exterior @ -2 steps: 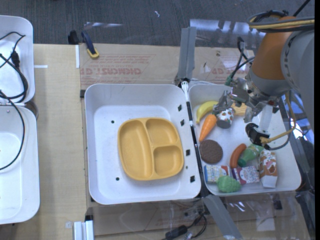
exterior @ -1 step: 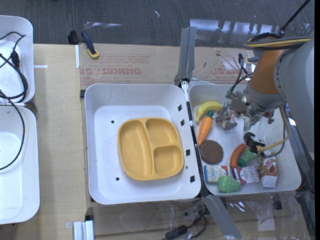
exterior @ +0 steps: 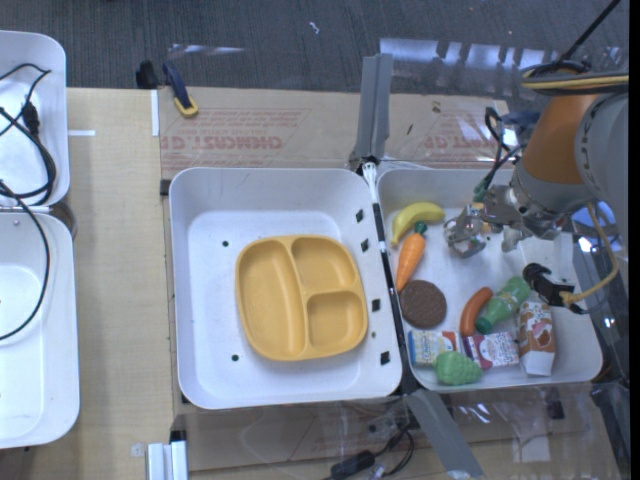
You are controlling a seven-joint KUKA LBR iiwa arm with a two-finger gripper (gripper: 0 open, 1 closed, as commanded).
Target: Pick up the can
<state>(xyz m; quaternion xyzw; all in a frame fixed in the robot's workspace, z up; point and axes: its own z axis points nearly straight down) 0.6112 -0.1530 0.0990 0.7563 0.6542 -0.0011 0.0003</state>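
near edge: green leafy toy vegetable [exterior: 457,368] in right white bin [exterior: 590,363] | claw [exterior: 466,236]: low in that bin, beside yellow banana [exterior: 416,217] | grip: cannot tell

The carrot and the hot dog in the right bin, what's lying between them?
In the camera view, a round brown cookie lies between the carrot and the hot dog.

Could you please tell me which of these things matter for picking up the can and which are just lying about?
For the job:
round brown can, seen end-on
gripper, over the right bin

Lying about:
banana
carrot
green bottle
yellow divided plate in the left bin
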